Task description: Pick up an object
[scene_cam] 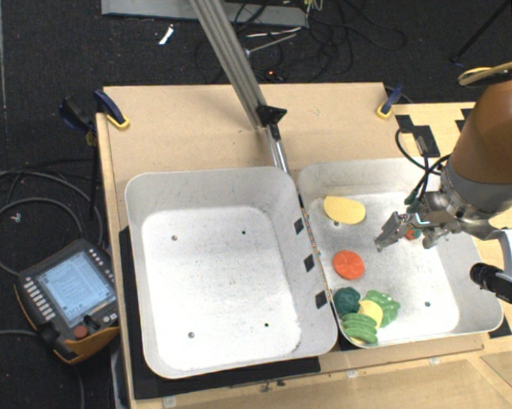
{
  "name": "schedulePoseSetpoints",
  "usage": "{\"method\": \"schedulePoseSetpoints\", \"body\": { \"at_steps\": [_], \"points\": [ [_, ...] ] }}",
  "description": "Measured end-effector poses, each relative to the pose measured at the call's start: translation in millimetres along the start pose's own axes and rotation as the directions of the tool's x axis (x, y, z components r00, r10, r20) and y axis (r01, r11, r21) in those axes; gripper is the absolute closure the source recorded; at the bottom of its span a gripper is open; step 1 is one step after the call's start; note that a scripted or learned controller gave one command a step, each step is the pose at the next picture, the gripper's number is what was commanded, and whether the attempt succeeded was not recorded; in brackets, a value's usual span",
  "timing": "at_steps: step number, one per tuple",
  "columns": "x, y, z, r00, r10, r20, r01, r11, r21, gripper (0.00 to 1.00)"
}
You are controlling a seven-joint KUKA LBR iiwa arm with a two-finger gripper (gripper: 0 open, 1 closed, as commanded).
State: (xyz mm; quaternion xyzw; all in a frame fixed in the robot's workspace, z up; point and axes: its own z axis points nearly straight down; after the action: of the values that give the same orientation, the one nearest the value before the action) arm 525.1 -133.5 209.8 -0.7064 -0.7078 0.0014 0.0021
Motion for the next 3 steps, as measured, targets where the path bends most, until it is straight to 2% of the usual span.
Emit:
{"method": "schedulePoseSetpoints", "body": {
  "at_steps": [1,2,3],
  "points": [
    [0,1,-2,1.000,0.002,0.001,-0.002,1.000,-0.005,0.00],
    [7,4,59,1.000,0.002,0.000,-0.002,1.000,0.001,0.00],
    [7,4,112,1.000,0.004,0.001,-0.004,1.000,-0.003,0.00]
  ]
}}
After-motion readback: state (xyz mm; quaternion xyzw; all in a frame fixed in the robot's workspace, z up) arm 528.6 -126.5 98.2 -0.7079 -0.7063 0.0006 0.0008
